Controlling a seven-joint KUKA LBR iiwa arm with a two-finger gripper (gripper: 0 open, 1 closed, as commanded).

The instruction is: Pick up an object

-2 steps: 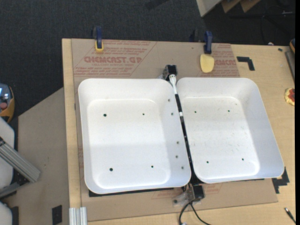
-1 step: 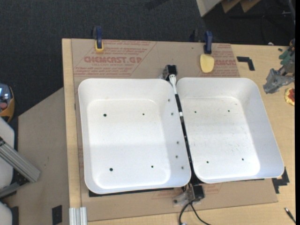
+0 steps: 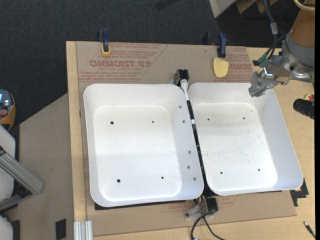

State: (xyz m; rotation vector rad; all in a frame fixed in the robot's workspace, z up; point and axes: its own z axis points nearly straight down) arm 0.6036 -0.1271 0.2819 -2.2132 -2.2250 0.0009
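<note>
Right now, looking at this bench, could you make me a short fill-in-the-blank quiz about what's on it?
1. The bench holds ____ shallow white bins side by side.
2. The gripper hangs over the far corner of the ____ bin.
3. The small object lying beyond the bins on the board is ____ in colour.
4. Two ____ clamps, one of them, hold the board's far edge.

Missing words: two; right; yellow; blue

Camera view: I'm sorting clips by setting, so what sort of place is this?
Probably a robotics lab bench: two white bins clamped to a brown board, a grey arm's gripper by the right bin, dark carpet around.
</note>
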